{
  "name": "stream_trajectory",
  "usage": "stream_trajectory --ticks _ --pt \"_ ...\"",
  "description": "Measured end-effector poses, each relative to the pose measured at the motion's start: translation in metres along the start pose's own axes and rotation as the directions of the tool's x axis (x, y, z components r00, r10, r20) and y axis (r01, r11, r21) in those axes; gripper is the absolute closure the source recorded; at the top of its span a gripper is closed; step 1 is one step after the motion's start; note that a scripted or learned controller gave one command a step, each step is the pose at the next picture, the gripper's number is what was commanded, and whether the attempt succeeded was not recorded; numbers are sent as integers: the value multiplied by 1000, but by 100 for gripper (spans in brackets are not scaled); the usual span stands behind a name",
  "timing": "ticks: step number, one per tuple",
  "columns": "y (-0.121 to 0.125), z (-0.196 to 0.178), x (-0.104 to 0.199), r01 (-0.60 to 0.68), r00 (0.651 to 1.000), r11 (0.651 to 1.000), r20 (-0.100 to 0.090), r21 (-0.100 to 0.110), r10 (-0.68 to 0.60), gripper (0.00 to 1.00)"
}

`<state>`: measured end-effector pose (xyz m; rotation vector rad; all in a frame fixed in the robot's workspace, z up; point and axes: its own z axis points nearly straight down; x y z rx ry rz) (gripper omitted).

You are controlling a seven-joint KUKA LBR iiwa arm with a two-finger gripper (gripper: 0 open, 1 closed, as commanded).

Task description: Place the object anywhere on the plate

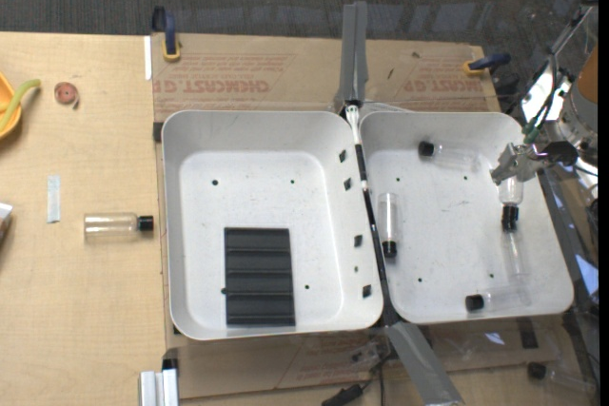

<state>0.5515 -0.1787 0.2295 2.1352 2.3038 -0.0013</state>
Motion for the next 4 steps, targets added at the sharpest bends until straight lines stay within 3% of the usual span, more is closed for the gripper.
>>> stream_trajectory --ticks 1,2,3,4 --pt "68 -3 94 -105 994 994 1 2 105 100" --pt "104 -67 165 108 994 994 2 1 -108 100" --pt "126 -49 235 298 955 955 1 2 -298 100" --pt "132 -63 319 293 956 956 1 0 -293 100"
